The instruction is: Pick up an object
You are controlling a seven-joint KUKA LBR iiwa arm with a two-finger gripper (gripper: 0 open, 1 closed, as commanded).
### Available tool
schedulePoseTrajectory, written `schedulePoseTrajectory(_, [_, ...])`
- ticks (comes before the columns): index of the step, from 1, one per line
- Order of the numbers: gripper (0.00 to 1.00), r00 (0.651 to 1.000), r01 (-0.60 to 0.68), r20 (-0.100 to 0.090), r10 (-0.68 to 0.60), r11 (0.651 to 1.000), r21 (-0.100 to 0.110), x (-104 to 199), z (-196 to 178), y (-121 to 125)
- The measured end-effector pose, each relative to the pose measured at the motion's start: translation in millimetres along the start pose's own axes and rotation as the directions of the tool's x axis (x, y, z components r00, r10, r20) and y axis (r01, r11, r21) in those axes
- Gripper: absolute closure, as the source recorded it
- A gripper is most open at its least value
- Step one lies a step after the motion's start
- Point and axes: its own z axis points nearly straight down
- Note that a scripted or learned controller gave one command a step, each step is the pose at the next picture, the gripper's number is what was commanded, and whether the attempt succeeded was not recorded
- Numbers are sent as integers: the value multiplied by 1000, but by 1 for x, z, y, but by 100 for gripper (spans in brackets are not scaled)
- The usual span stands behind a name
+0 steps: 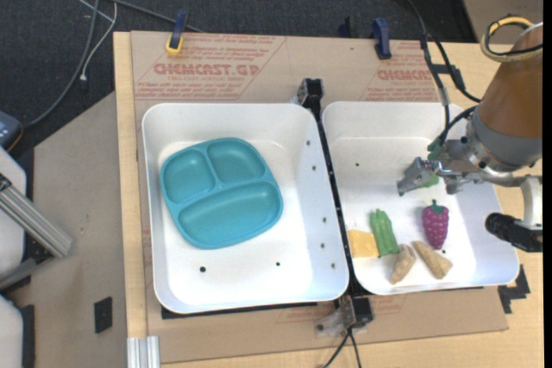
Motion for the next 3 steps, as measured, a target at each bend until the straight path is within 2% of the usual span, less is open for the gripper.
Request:
schedulePoseTrajectory(1, [0, 1000, 0, 0, 0, 1000, 0, 0, 0, 0])
schedulePoseTrajectory(3, [0, 1000, -1, -1, 1, 1000, 3, -7, 108, 4])
